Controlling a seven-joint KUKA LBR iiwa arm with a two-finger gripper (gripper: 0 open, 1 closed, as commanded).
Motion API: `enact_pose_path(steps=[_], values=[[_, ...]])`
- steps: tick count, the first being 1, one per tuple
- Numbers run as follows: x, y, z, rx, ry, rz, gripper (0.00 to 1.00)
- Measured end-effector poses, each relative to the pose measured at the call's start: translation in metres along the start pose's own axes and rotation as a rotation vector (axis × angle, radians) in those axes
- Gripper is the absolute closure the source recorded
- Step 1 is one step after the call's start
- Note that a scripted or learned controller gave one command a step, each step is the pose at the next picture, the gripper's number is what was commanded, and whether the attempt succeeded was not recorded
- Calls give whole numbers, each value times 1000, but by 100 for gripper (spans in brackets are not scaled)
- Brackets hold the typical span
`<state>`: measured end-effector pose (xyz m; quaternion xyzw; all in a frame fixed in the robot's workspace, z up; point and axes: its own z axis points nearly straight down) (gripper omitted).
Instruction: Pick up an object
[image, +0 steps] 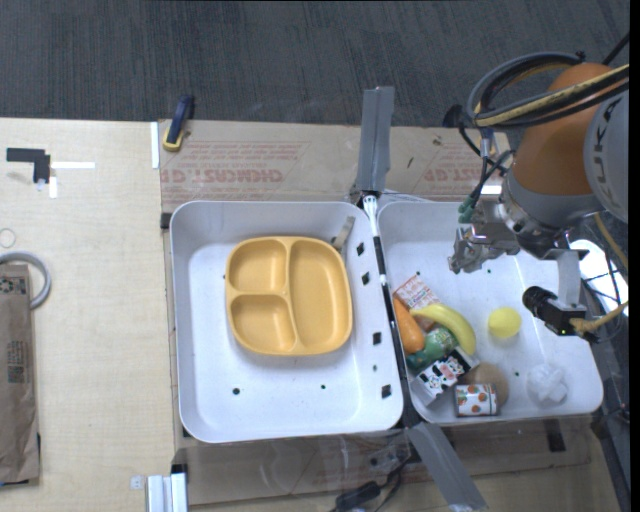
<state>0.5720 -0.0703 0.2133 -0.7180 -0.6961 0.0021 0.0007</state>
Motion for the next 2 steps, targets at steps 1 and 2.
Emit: enact_pose_path(steps=[1, 2], values=[[0, 0, 0, 0, 0, 0, 0], [-32, 27, 46, 0, 0, -173, 0]])
